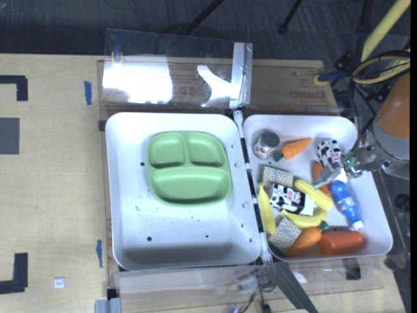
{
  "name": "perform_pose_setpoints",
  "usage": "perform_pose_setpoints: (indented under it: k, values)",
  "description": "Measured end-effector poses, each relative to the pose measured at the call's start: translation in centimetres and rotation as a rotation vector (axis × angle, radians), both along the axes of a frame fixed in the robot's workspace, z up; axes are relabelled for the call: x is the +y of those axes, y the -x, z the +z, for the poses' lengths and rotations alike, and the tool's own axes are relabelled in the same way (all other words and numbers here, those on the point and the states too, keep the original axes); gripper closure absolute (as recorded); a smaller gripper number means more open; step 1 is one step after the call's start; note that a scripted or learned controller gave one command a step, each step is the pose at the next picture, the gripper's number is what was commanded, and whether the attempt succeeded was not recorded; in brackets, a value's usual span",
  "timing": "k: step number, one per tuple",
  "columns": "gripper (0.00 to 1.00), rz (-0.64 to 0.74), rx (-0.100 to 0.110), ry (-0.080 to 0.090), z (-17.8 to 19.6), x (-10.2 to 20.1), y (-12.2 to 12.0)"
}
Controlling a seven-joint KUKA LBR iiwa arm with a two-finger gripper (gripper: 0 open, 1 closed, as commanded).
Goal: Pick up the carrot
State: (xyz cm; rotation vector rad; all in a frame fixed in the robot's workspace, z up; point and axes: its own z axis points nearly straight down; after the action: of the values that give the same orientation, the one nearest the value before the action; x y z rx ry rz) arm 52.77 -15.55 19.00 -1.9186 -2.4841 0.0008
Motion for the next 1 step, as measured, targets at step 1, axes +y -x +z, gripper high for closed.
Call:
perform_pose_setpoints:
  k: [1]
  values:
    - [0.00,0.115,-0.005,0.003,-2.48,-3.38,-6.67]
